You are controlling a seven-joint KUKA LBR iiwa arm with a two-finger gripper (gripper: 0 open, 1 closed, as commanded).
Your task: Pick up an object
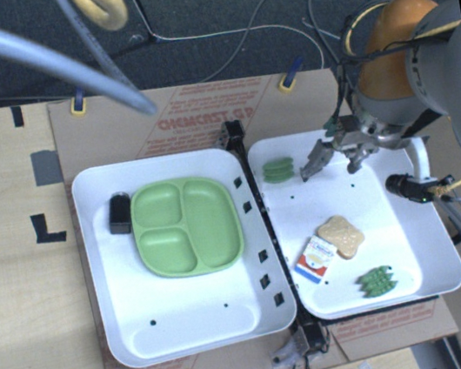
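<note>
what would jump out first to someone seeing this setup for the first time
The big light green divided plastic plate in the left white bin draws the eye first, with a small black block beside it. Next comes the grey arm with its orange band, its pincer open over the upper part of the right white bin, where a tan bread-like piece lies near the middle.

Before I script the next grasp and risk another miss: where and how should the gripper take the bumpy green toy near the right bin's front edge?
Take the bumpy green toy across its narrow middle, coming straight down from above. It lies flat and long, roughly left to right, apart from the tan piece and clear of the right bin wall. The gripper fingers, spread open, would probably fit on either long side.
</note>
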